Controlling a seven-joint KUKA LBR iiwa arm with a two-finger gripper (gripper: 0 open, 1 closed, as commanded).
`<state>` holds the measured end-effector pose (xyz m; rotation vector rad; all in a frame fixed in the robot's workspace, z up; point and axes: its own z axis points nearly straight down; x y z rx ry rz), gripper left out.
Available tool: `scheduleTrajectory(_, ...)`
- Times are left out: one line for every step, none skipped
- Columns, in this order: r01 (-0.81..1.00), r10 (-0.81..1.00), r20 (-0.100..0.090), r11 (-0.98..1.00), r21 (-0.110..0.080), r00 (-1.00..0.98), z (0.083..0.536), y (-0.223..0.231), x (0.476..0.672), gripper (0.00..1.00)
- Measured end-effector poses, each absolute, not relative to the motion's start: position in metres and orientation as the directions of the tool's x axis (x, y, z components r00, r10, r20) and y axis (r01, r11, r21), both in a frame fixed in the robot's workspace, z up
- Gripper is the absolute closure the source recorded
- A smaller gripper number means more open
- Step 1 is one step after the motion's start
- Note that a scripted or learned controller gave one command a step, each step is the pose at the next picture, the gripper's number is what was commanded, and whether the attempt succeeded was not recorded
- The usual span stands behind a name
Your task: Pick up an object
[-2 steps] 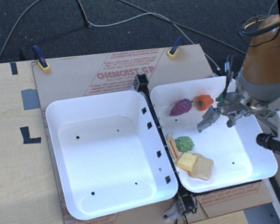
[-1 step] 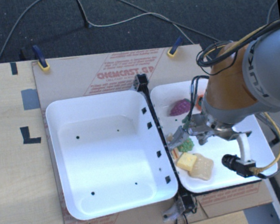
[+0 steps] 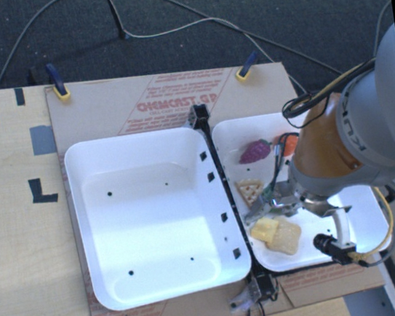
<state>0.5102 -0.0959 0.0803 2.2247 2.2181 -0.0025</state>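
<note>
Arm (image 3: 342, 143) reaches in from the right, wrist low over the right bin (image 3: 373, 226). Pincer (image 3: 267, 206) sits near the bin's left wall, metal tip pointing left and down; cannot tell how far it is open, and nothing can be made out in its grip.

Things lying around the pincer, all in the right bin:
- Pale yellow chunk (image 3: 265, 230) just below the pincer, close to it; contact unclear.
- Tan bread-like piece (image 3: 285, 238) below and slightly right of the pincer, touching the yellow chunk.
- Cracker with dots (image 3: 249, 191) just above and left of the pincer, flat on the bin floor.
- Purple lumpy object (image 3: 255, 151) farther above the pincer, near the bin's upper wall.
- Orange object (image 3: 290, 144) above and right of the pincer, partly hidden by the arm.

Left bin (image 3: 80, 160) lies well to the pincer's left, across the shared divider. Both bins rest on a cardboard sheet (image 3: 174, 102) on the table (image 3: 8, 219), clamped at its far edge by two blue-and-yellow clips (image 3: 59, 86).
</note>
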Motion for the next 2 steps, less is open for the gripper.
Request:
scheduleTrajectory(1.0,1.0,-0.002,0.002,0.001,-0.002,0.0853,-0.0947,0.5673,0.0)
scheduleTrajectory(1.0,1.0,-0.001,0.001,0.003,-0.001,0.0859,-0.1019,0.5589,0.0)
